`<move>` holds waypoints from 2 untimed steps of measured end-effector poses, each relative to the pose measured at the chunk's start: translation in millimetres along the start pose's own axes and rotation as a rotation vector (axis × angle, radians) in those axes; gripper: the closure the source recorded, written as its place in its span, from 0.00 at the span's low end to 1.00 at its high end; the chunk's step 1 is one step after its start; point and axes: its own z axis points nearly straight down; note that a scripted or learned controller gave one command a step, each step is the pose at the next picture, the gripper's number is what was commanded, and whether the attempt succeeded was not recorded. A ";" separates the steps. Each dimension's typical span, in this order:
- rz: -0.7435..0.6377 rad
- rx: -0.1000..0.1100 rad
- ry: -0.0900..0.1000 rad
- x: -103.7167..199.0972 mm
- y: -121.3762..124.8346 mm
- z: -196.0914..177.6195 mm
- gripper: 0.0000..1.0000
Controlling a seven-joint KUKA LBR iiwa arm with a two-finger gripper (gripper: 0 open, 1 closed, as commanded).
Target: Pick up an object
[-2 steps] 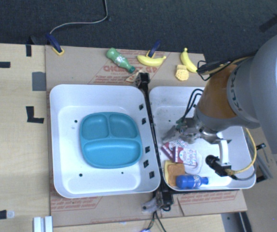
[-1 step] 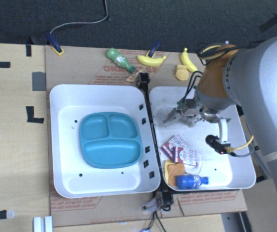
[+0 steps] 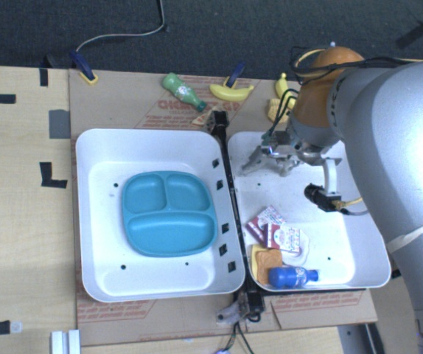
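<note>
My gripper [image 3: 271, 166] hovers over the far part of the right bin [image 3: 344, 253], its two fingers spread open with nothing between them. Nearer the front of that bin lie a red-and-white snack packet [image 3: 265, 223], a white packet [image 3: 290, 239], an orange piece [image 3: 266, 258] and a blue bottle [image 3: 292, 276] on its side. The gripper is well apart from all of these, further back in the bin.
The left bin [image 3: 97, 198] holds a blue divided plate [image 3: 169, 212]. Behind the bins on the cardboard lie a green bottle [image 3: 183, 92], a banana [image 3: 231, 91] and a small yellow object [image 3: 280, 98]. The arm's grey body covers the right side.
</note>
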 end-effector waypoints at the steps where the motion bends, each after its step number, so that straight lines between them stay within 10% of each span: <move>1: 0.000 0.001 0.000 2.2 13.4 0.4 0.00; 2: 0.000 0.001 -0.001 -0.9 5.1 0.1 0.00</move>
